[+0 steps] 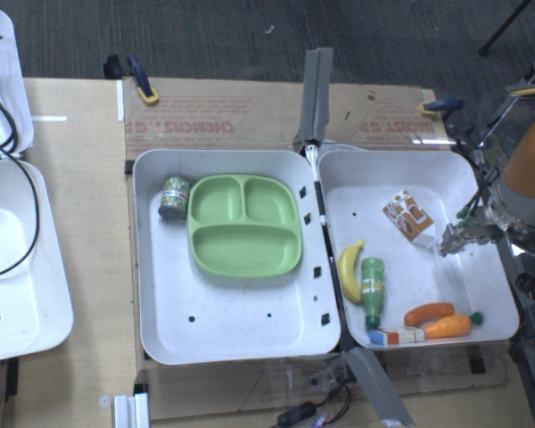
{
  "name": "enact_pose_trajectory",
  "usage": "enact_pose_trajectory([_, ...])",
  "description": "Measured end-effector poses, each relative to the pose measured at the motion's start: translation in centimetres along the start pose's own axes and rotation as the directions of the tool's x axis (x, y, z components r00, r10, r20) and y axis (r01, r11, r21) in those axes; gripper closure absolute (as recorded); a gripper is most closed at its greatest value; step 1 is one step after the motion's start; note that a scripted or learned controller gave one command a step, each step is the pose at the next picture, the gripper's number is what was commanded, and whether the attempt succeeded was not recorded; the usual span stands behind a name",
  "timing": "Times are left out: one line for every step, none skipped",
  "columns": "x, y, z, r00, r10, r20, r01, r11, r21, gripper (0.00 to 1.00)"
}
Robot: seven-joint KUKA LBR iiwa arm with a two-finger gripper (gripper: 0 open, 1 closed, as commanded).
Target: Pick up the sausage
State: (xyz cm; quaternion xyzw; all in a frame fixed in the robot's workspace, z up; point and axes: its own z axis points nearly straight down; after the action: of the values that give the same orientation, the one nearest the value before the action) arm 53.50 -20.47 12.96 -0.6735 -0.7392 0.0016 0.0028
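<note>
A robotics lab, not a home or kitchen. Plain wooden worktop on dark carpet, carrying two shallow white bins: left bin and right bin touching along a grey divider. Clamps behind the left bin: one blue-and-yellow, another blue beyond the right bin. Printed cardboard sheet taped flat just behind the bins. Black cable looping over white trays well left of the left bin.
</note>
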Motion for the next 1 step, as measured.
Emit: enact_pose_trajectory([0.00, 0.00, 0.00, 1.000, -0.001, 0.000, 0.001, 1.000, 0.000, 0.00])
